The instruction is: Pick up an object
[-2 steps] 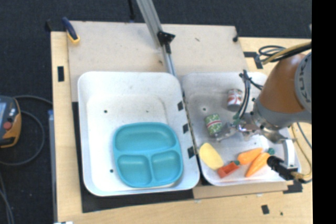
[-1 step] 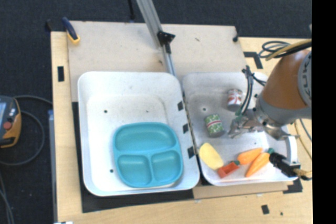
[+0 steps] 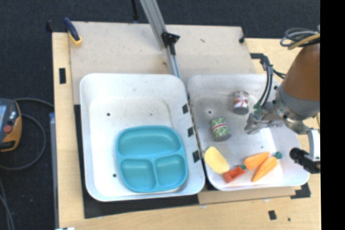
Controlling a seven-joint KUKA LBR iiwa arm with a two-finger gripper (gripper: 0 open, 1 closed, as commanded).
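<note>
**Arm low over the right bin, tool among the small items**

Over the right-hand shallow white bin (image 3: pixel 199 89), the grey arm with its orange band (image 3: pixel 304 75) reaches in from the right edge and bends downward, its wrist pointing toward the bin floor. The tool (image 3: pixel 254 122) sits low at the end of that wrist, near the middle of the bin's right half, with dark cables looping along the arm above it. From this slanted overhead view I cannot tell how far the tool is open, and no object can be seen between its tips.

Several small things lie in this bin. A small red-and-silver can (image 3: pixel 241 102) lies just up and left of the tool, close to it but apparently apart. A small green-patterned can (image 3: pixel 219 127) lies further left, near the bin's centre. Toward the front edge, a yellow rounded toy piece (image 3: pixel 216 160) touches a small red block (image 3: pixel 234 173), and two orange toy carrots (image 3: pixel 261 165) lie side by side just right of that, below the tool.

The left-hand shallow white bin (image 3: pixel 97 94) holds a turquoise plastic divided plate (image 3: pixel 152 158) with three compartments, resting in its front half. Both bins stand side by side on the pale wooden bench (image 3: pixel 121 48), where a slanted metal rail (image 3: pixel 148 0) runs down toward the gap between them.
</note>
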